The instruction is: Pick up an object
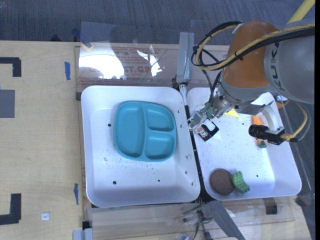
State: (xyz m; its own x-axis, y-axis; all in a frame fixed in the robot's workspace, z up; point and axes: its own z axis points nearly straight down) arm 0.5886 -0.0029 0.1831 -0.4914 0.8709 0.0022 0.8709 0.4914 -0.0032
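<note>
Tool (204, 120), grip state unreadable, hangs well apart from brown ball (221, 181).

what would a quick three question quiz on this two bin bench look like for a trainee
1. True or false: the teal plastic divided plate lies in the left white bin.
2. Which thing touches the round brown object near the front of the right white bin? A) a green leafy toy B) a red cup C) a blue block
3. Fill in: the gripper sits over the right white bin's ____ edge, beside the divider between the bins.

Key
1. True.
2. A, the green leafy toy lies against its right side.
3. Left. Whether it holds anything cannot be told from this view.
</note>
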